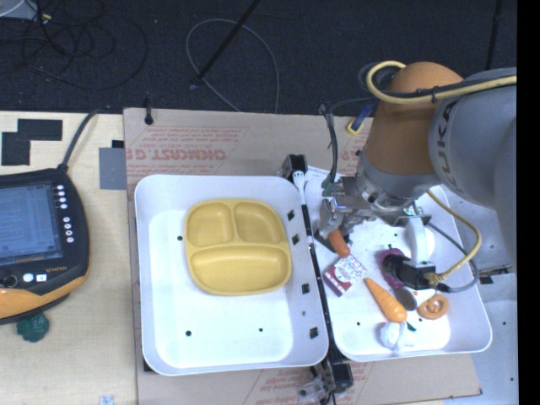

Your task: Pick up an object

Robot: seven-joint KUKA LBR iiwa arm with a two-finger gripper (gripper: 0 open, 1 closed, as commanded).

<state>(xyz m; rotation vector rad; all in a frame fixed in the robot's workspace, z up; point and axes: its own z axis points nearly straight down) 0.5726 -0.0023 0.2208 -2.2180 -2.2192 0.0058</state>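
The grey-and-orange arm [422, 133] leaned in over the right bin [472, 332], its jaws low beside the wall that bin shares with the left bin [160, 310]. From this slant, whether the jaws were open or shut could not be told, and nothing could be seen gripped between them. A small orange piece [338, 243] lay just under the jaws on their near side, close enough to seem touching. A little further towards the camera sat a maroon-and-white packet [344, 274], then a carrot [386, 300] lying at a slant, and a white lump [391, 336] near the bin's front rim. Off to the jaws' arm side, a dark purple item [395, 266], a white bottle-like thing [420, 241] and a tan ring [434, 307] crowded the floor beneath the wrist. Across the dividing walls, well apart from the jaws, a yellow divided plate [238, 247] lay flat in the left bin. Far beyond it, a control tablet [34, 230] rested on the table [101, 353].
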